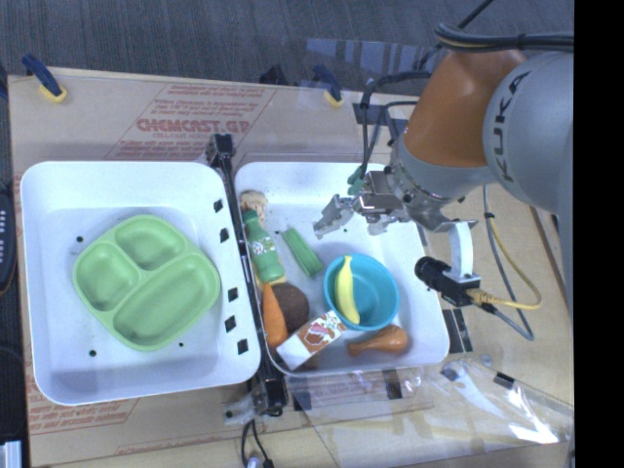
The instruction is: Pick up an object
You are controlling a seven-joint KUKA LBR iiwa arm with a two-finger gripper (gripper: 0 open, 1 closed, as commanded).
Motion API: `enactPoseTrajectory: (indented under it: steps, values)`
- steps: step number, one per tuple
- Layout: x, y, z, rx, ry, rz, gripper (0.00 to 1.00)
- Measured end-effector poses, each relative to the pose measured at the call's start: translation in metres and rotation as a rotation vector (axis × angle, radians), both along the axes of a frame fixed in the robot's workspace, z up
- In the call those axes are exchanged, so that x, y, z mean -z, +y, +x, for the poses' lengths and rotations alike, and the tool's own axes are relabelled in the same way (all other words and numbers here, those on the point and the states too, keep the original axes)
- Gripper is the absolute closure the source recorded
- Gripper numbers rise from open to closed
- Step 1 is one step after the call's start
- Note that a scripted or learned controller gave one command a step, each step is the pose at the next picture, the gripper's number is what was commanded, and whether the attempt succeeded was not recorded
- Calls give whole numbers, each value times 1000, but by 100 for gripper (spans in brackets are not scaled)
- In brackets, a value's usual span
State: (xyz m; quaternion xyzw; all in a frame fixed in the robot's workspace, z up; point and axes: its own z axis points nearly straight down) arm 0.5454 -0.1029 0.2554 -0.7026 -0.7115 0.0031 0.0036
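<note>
your tool (336, 217) hangs over the upper middle of the right bin (292, 175), and you can see its fingers (330, 220) spread apart with nothing between them. the grey arm (526, 125) with its orange band (458, 105) comes in from the right, above the bin's right rim. just below the tool, a little to the left, a green stick-shaped piece (303, 251) lies at a slant on the bin floor. below the tool and slightly right sits a blue bowl (375, 295) with a yellow banana (345, 289) lying in it. under the bowl, near the bin's lower rim, lies an orange-brown drumstick-like toy (380, 340), and beside it to the left a small red and white packet (320, 334). along the bin's left wall you have a green bottle (260, 244) with a pale cap, then a dark brown round thing (289, 301) and an orange carrot-like piece (273, 318) touching it. the left bin (39, 359) holds a green divided plate (146, 281) with three compartments, well apart from the tool. both bins rest on a bench (195, 105) covered in brown printed paper, with blue clamps (44, 78) at its far edge.
</note>
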Motion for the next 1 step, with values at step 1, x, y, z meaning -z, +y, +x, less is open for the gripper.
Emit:
enactPoseTrajectory:
  steps: [1]
  values:
    - [148,-27,-31,136,10,0,0]
